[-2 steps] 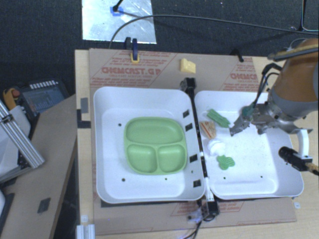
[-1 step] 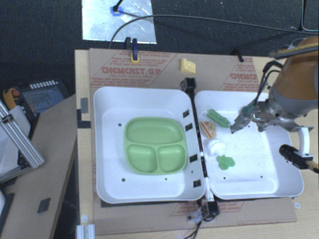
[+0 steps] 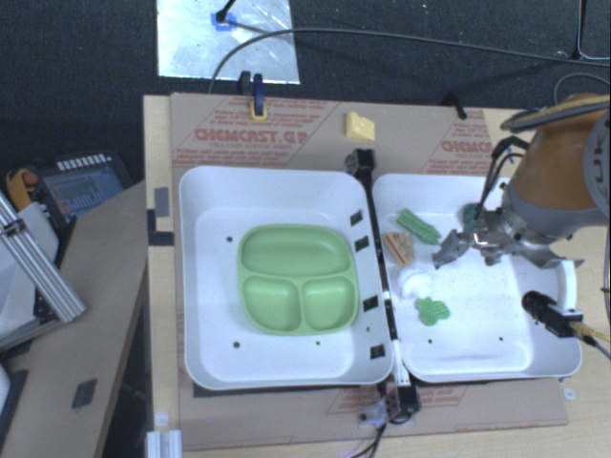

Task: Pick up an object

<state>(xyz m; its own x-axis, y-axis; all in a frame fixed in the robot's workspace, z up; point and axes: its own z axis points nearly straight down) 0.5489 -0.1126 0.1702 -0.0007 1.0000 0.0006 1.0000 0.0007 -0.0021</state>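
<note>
Nearest the camera, along the lower edge of the frame, runs the brown cardboard sheet [image 3: 286,418] under both bins, with a small tangle of black clip and wires [image 3: 396,406] at the foot of the seam between them. Above it on the left sits the left white plastic bin [image 3: 205,256], which holds a pale green three-compartment plastic tray [image 3: 294,278] lying flat near its middle.

Right of the seam, the right white plastic bin [image 3: 477,351] carries the loose pieces: a green ridged elongated toy [image 3: 418,225] toward its upper left, a tan striped block [image 3: 399,247] just beside the seam, a small white rounded lump [image 3: 415,281] below that, and a green knobbly toy [image 3: 432,310] just under the white lump.

The grey arm with its orange band [image 3: 563,165] comes in from the right of the frame, and its two-finger gripper [image 3: 452,249] hangs low over the upper middle of the right bin, to the right of the ridged toy and the tan block, apart from both. The metal fingers [image 3: 449,253] appear spread rather than closed, with only white bin floor showing between them; nothing is held.

By my reading, the step in hand is the approach, before any grasp. The next move calls for shifting left toward one piece, most plausibly the ridged toy or the white lump, straddling it and closing squarely, since the pieces are small and lie close together.
</note>
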